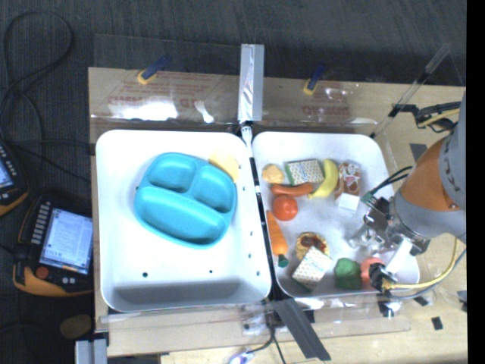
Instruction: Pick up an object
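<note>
White plastic right bin point(375, 146) holds small toy foods: a yellow banana point(329, 179), an orange round fruit point(285, 208) and a green round piece point(347, 271). Low at its right side sits the metal gripper point(373, 232), near the green piece; I cannot tell its state.

Bright even overhead light; glare on clear panel point(163, 101); soft focus; faint shadows.

A handheld pendant point(57, 243) lies on dark carpet point(45, 82) left of the bench, cables nearby.
</note>
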